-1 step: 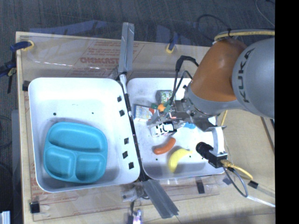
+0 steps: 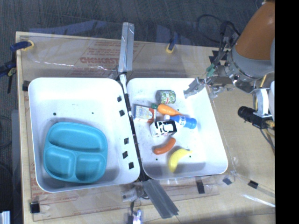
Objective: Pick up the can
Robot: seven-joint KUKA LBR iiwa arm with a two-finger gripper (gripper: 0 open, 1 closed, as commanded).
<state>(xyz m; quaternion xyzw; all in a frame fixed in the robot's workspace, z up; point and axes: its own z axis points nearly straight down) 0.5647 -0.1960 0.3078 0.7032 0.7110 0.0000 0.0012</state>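
The can [image 2: 166, 97] is small and green with a silver end, and it lies on its side near the back of the right bin [image 2: 212, 148]. My gripper [image 2: 192, 88] hovers over the bin's back right corner, a short way right of the can and apart from it. Nothing shows in the gripper. The grey arm with its orange band [image 2: 257, 20] comes in from the upper right.
Just in front of the can lie an orange carrot [image 2: 168, 109], a blue bottle [image 2: 183, 122], a black-and-white item [image 2: 163, 128] and a small packet [image 2: 142, 112]. Nearer the front are a sausage [image 2: 164, 146] and a banana [image 2: 176, 157]. The left bin [image 2: 70, 90] holds a blue divided tray [image 2: 74, 151].
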